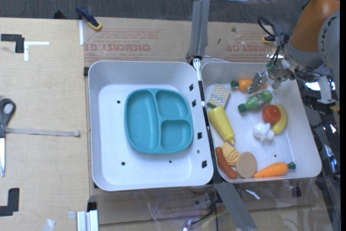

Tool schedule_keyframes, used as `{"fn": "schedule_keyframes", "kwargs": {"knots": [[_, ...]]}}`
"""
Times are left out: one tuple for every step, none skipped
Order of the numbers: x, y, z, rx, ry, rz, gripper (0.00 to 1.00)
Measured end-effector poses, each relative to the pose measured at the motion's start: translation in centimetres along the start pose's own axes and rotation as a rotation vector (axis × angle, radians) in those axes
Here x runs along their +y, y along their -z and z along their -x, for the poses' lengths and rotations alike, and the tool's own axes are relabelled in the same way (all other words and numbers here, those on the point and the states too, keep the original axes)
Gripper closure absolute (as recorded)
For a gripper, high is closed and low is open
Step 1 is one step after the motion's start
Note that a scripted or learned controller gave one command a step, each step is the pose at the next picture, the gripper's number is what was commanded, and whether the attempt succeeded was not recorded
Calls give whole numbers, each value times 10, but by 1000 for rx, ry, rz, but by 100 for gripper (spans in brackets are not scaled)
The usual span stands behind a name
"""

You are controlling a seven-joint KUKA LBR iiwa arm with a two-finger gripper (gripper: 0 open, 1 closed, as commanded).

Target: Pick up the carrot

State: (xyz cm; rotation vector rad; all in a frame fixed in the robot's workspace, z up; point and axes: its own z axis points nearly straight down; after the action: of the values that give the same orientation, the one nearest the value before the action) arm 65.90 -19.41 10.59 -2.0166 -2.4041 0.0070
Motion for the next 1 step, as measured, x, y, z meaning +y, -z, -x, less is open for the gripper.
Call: {"fn": "schedule_keyframes", "kwargs": {"knots": [[1, 11, 0, -4, 4, 2, 100]]}}
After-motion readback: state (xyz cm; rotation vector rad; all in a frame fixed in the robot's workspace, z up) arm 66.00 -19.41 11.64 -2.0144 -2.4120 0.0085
